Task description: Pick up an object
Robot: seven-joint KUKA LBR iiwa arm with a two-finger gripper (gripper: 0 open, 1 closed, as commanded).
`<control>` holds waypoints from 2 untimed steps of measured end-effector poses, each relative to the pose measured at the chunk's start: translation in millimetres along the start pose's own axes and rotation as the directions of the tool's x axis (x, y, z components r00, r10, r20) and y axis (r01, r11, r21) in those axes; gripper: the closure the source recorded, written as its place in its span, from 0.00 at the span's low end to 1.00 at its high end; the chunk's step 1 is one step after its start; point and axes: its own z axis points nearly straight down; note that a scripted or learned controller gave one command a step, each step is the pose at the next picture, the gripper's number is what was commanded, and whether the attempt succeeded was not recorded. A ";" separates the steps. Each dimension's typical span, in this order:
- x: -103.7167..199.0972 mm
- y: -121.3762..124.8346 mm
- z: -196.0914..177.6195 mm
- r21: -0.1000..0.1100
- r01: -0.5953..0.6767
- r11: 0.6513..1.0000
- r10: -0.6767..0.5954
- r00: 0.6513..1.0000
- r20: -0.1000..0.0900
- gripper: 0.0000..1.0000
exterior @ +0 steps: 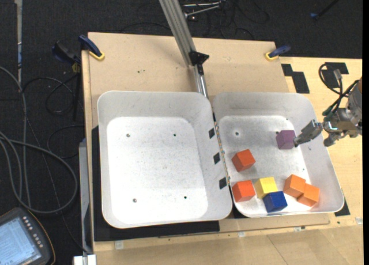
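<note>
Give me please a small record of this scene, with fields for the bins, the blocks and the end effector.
left bin: white, shallow, no blocks in it
right bin: white, shallow, holds all the blocks
purple block: upper part of the right bin, apart from the others
orange blocks: four, one alone, one by the yellow block, two together at the lower right
yellow block: touching the blue block
end effector: at the right rim, one finger tip beside the purple block
held: nothing seen

Bins white plastic, speckled, matt; bench raw fibreboard; blocks smooth, matt; floor dark carpet.
</note>
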 end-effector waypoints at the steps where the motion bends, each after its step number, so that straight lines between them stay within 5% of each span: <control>1: 0.1 0.9 -2.5 -0.005 0.000 1.000 0.000 1.000 0.002 0.00; 2: 0.6 0.8 40.5 -0.001 -0.002 1.000 0.002 1.000 0.001 0.00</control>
